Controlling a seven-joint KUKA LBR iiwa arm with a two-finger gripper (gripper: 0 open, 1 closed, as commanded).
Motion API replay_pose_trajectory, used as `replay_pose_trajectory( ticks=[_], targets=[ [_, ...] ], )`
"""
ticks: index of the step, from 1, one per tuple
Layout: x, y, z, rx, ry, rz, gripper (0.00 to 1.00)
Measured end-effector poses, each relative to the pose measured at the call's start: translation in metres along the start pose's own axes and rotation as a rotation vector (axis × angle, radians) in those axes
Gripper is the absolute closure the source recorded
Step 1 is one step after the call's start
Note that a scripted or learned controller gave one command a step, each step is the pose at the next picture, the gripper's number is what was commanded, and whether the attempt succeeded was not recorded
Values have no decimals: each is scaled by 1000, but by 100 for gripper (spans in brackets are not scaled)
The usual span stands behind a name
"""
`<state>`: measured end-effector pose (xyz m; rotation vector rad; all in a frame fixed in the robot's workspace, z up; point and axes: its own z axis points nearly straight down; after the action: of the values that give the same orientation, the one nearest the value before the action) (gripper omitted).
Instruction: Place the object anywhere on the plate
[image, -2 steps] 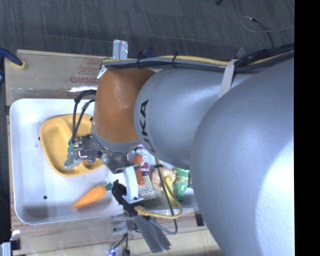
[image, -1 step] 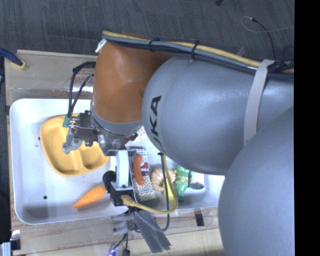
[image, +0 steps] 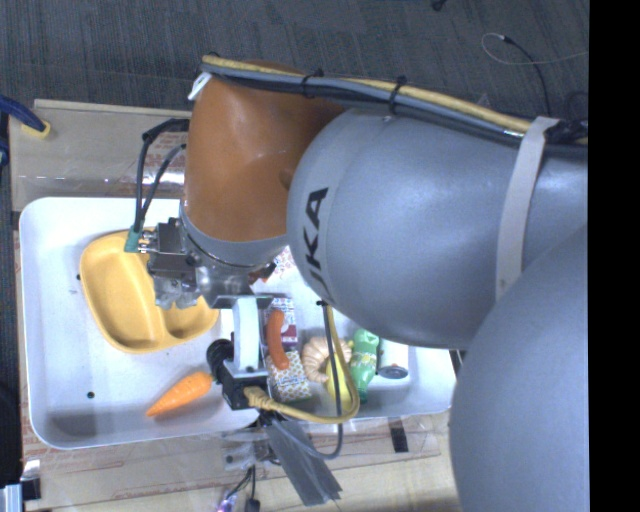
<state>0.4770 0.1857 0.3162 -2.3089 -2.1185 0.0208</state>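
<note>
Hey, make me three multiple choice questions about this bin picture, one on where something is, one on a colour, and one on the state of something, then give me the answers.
1. Where does the carrot lie?
A. on the yellow plate
B. on the bin floor below the plate in the camera view
C. outside the bin on the bench

2. What colour is the plate?
A. yellow
B. blue
C. white

3. How does the carrot stand to the plate?
A. resting on it
B. apart from it, off its rim
C. tucked under it

Answers: 1 B, the carrot rests on the white bin floor beneath the plate. 2 A, the plate is plainly yellow against the white bin. 3 B, white bin floor shows between the carrot and the plate's rim.
</note>
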Motion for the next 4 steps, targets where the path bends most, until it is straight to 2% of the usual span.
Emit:
replay_pose_trajectory(
  ticks=[1,2,3,4],
  targets=[
    [-66,86,63,-5,3,51,100],
    [-66,86,62,-5,3,50,0],
    [-14,2,38,-6,2,-47,0],
    [32,10,194,-4,-2,-123,0]
  ],
)
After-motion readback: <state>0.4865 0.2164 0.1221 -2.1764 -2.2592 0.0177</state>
